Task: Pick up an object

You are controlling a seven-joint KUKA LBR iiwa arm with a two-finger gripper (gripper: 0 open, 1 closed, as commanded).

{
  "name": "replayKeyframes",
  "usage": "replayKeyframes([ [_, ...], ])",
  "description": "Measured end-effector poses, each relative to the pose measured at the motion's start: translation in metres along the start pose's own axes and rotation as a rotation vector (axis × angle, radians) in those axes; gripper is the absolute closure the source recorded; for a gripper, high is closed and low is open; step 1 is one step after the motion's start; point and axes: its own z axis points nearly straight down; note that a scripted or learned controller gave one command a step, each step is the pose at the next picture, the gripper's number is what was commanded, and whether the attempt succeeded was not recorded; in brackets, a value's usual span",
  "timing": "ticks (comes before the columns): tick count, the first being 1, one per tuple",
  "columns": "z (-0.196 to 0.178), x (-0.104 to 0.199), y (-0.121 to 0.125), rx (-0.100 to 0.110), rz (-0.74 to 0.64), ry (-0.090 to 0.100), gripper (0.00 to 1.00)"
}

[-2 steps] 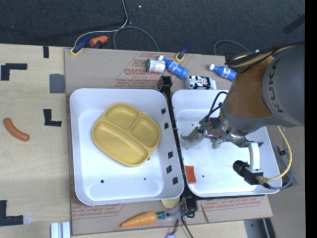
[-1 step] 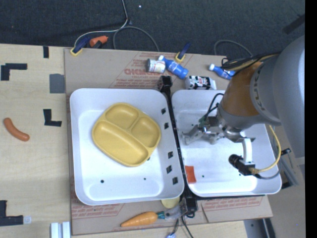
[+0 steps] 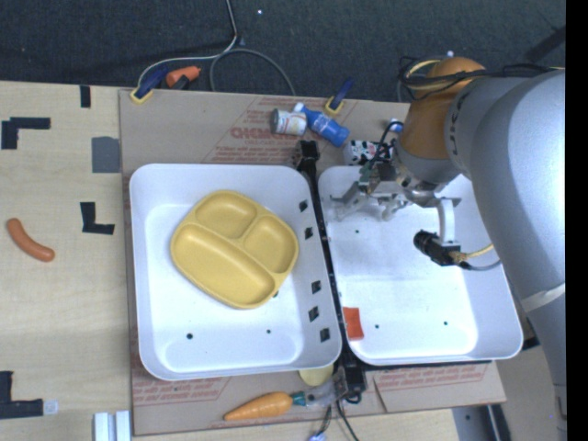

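1. We see the grey arm's two-finger gripper (image 3: 375,200) low over the upper left corner of the right-hand shallow white bin (image 3: 413,324), just right of the divider between the bins.
2. Its fingers (image 3: 344,197) look spread, and we see nothing between them, so we judge no grasp made.
3. The plainest thing to pick is the yellow plastic divided plate (image 3: 236,246), lying flat in the middle of the left-hand shallow white bin (image 3: 152,338), well apart from the gripper.
4. A small orange-red tag (image 3: 351,322) lies at the lower left edge of the right bin; it looks too flat to take easily.
5. To do the step well, we would lift clear of the divider, cross to the plate, and close on its raised rim, not its broad face, since a wide flat dish offers little else to pinch.
6. On the surface: the bins sit on brown cardboard over a pale wooden bench (image 3: 55,292).
7. Around them lie an orange toy carrot (image 3: 260,406) at bottom centre, a reddish toy sausage (image 3: 29,240) at far left, and a white-and-blue bottle (image 3: 312,122) at upper centre, with dark carpet beyond.
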Motion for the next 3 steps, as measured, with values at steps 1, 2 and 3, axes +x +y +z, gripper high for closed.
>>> replayKeyframes([
  [1,0.014,0.005,0.022,0.006,0.001,0.001,0.00],
  [2,0.002,-0.110,0.020,0.004,0.009,-0.003,0.00],
  [3,-0.019,-0.057,-0.059,0.012,0.003,0.004,0.00],
])
